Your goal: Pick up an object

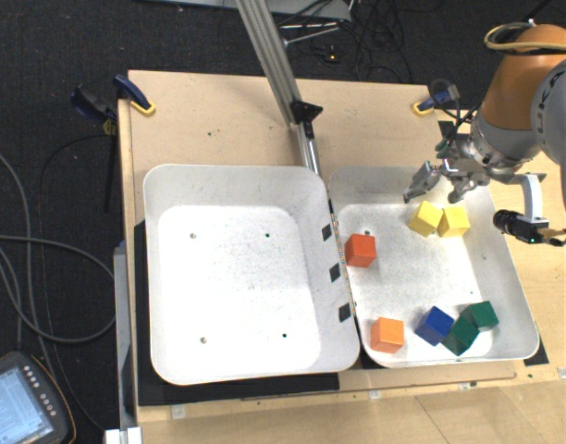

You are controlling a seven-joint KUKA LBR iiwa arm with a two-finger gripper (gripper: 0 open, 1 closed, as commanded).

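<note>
Directly below the splayed, empty gripper (440, 185) sit two touching yellow blocks (439, 219): likely light, rigid, smooth-sided; grip one across its free opposite faces.

Grey arm (542, 109) with an orange band (glossy, at one o'clock), metal fingers (420, 183), black cabling.
</note>
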